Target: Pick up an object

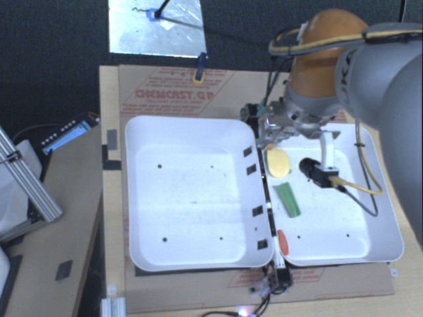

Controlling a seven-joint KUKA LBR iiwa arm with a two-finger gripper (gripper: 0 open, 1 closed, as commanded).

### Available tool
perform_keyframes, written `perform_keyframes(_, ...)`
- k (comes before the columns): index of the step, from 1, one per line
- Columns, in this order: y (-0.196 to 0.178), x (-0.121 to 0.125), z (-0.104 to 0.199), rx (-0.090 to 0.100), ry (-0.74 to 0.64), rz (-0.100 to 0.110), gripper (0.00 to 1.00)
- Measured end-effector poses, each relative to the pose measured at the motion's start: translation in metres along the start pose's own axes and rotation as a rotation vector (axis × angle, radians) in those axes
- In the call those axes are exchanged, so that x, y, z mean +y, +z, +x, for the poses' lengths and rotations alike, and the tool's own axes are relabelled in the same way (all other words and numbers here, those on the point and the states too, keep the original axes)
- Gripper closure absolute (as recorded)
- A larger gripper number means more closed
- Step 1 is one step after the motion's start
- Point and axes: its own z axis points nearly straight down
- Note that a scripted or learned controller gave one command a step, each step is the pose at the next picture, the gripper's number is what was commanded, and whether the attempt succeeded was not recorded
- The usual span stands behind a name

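In the right bin (370,243) a pale yellow rounded object (278,163) lies near the left wall. Just below it sits a green flat stick (287,199), angled toward the bin's front. A small orange-red piece (282,242) rests by the front left corner. My gripper (269,137) hangs over the bin's back left corner, directly above the yellow object and close to it. The wrist body hides the fingertips. A black part of the wrist (316,172) sticks out to the right of the yellow object.
The left bin (192,197) lies beside the right one, with a black-clipped divider (262,197) between them. The grey arm (377,65) fills the upper right. A shiny foil sheet (157,18) lies at the back. A yellow cable (360,189) loops over the right bin.
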Motion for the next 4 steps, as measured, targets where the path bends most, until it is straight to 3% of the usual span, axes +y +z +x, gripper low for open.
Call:
perform_keyframes(1,-0.102,0.010,-0.047,-0.005,0.012,-0.019,1.00)
perform_keyframes(2,-0.056,-0.031,0.009,-0.001,0.003,-0.002,1.00)
perform_keyframes(3,0.000,-0.056,0.092,0.000,-0.002,-0.002,1.00)
perform_keyframes(4,-0.045,-0.082,0.108,-0.001,0.003,-0.010,1.00)
